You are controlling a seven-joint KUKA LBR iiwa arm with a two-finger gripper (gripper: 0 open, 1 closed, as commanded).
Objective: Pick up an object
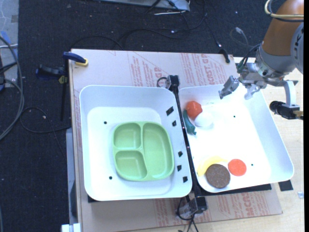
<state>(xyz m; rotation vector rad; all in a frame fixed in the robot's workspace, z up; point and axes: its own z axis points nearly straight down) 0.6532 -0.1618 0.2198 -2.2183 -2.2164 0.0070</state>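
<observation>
Gripper (240,87) over the right bin's (270,129) far rim, fingers spread apart, nothing between them. Right bin: orange-red ball (193,108) touching a white object (203,120) at the left wall, brown disc (218,176) and orange disc (237,167) near the front. Left bin (96,105): green divided tray (143,151). Bins on a cardboard sheet (145,66); dark floor (38,13) with cables (14,115) beyond.

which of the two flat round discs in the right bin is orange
The orange disc, nearer the bin's right wall; the brown disc beside it lies on something yellow.
</observation>
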